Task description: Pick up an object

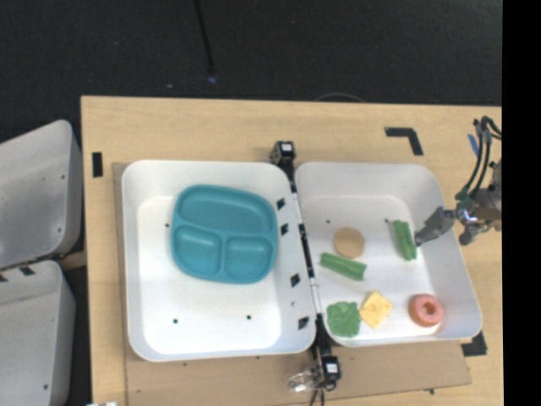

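A dark floor is surrounding a pale wooden worktop (pixel 101 134) that is carrying two shallow white bins side by side. The left bin (pixel 148 311) is holding a teal divided plate (pixel 225 233), lying flat toward its upper middle. The right bin (pixel 372 180) is holding the small things: a round tan cookie (pixel 348 243) near the centre, a green stick (pixel 343 266) lying just below and to the left of it, and a second green stick (pixel 403 238) lying steeply tilted to its right. Along the near edge of that bin a green leafy piece (pixel 343 319) is lying just beside a yellow wedge of cheese (pixel 375 309), and a pink ring-shaped doughnut (pixel 426 309) is sitting apart in the corner. The hand (pixel 435 224) is reaching in over the right rim of the right bin, hanging close to the upper end of the tilted green stick; whether its tips are apart or together I cannot tell, and nothing is visibly caught between them.
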`<state>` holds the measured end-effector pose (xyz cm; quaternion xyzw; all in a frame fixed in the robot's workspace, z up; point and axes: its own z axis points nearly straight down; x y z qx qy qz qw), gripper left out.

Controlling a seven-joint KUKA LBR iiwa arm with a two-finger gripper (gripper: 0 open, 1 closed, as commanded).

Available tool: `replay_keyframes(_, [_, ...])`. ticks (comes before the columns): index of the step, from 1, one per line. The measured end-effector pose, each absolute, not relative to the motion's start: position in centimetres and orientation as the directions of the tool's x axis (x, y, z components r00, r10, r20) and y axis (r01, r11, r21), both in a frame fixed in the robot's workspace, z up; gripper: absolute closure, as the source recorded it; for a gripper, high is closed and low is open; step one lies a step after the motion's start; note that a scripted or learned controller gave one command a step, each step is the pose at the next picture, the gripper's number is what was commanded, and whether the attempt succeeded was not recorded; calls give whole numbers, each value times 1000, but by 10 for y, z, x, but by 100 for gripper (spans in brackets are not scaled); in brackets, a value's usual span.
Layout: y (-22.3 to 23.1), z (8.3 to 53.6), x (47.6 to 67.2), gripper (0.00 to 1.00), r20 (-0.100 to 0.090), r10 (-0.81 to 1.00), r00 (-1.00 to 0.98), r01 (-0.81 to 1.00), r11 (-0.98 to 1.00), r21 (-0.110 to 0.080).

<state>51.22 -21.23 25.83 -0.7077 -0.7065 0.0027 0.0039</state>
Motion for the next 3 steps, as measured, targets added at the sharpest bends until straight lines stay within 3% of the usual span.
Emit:
replay_keyframes(1, [-212,264,514,0,-1,1000,-2,1000,2,1])
replay_keyframes(3, [-216,147,527,0,-1,1000,2,1000,-2,-3])
